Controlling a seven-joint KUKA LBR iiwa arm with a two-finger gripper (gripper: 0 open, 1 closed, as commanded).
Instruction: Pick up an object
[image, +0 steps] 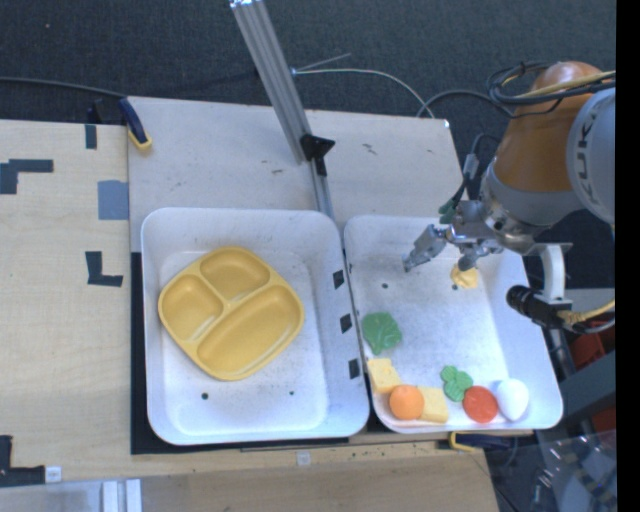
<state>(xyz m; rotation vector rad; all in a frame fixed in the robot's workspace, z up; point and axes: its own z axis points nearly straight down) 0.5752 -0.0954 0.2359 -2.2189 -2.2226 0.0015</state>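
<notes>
gripper (441, 253): hanging spread over right bin (420, 320), gripping nothing, yellow bit (465, 277) possibly just beside.
toys (440, 398): lying clustered at near rim.

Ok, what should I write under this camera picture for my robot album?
Robot arm's end effector hovers over the right bin of toy food, beside a yellow plate in the left bin.

We see the grey and orange arm (555, 130) cut off by the right edge, so its base stays out of sight. The gripper (445, 252) is blurred and we cannot tell how it is set. A small yellow piece (466, 277) sits partly hidden beneath it, too small to name. The metal pole (280, 80) runs off the top edge. In the right bin (400, 240), a yellow block (434, 405) is partly covered by the orange ball (405, 402)
</notes>
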